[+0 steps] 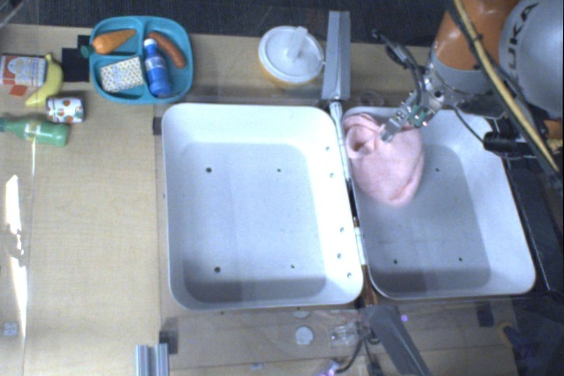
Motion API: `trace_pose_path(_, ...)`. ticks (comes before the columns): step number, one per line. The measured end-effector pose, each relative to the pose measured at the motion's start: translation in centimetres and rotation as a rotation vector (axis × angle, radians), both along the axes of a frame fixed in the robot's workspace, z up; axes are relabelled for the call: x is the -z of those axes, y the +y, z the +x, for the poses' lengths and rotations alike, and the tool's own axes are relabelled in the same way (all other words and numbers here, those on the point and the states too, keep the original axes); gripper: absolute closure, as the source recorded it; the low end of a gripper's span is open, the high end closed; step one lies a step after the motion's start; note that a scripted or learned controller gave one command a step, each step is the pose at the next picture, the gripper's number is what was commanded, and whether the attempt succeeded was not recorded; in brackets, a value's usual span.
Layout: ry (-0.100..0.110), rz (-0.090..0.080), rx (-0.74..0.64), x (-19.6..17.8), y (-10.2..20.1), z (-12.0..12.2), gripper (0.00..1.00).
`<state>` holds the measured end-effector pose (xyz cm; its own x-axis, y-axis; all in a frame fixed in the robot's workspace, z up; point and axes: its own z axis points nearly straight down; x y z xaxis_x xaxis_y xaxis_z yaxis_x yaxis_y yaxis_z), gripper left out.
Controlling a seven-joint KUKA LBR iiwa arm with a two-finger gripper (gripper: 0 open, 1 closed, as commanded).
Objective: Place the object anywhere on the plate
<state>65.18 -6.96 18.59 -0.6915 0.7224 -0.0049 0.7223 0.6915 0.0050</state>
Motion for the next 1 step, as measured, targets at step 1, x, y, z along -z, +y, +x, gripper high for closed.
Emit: trace_pose_path(1, 0.0, 0.0, -0.005, -4.01, 0.17, 0.19, 1.0)
